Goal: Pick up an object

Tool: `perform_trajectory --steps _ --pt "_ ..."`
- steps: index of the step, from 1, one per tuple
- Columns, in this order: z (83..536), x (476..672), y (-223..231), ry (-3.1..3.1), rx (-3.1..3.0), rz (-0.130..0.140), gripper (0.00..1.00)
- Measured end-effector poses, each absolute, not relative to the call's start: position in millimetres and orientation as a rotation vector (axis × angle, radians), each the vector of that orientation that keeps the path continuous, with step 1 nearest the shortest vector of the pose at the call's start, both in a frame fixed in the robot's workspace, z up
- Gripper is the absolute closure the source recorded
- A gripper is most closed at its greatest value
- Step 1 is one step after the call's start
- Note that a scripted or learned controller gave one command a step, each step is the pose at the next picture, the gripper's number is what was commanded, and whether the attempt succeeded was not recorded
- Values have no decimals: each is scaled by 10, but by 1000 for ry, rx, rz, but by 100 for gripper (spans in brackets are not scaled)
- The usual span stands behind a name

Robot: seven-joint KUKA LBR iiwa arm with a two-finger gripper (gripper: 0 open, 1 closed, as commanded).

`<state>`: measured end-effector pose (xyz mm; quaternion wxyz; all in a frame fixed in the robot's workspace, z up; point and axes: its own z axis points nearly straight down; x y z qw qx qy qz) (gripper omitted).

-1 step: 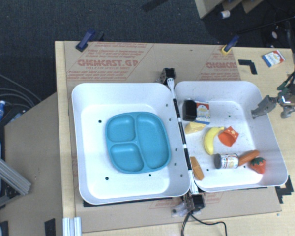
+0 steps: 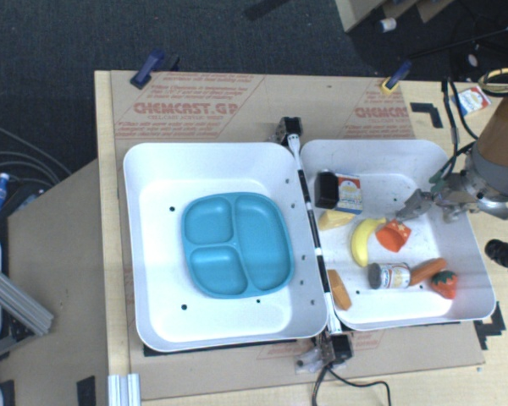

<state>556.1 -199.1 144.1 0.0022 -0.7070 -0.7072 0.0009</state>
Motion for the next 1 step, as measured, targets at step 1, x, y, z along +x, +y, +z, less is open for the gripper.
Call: perform_trajectory --steps 1 --pt "841 5864 -2022 -2222 -2219 1 0"
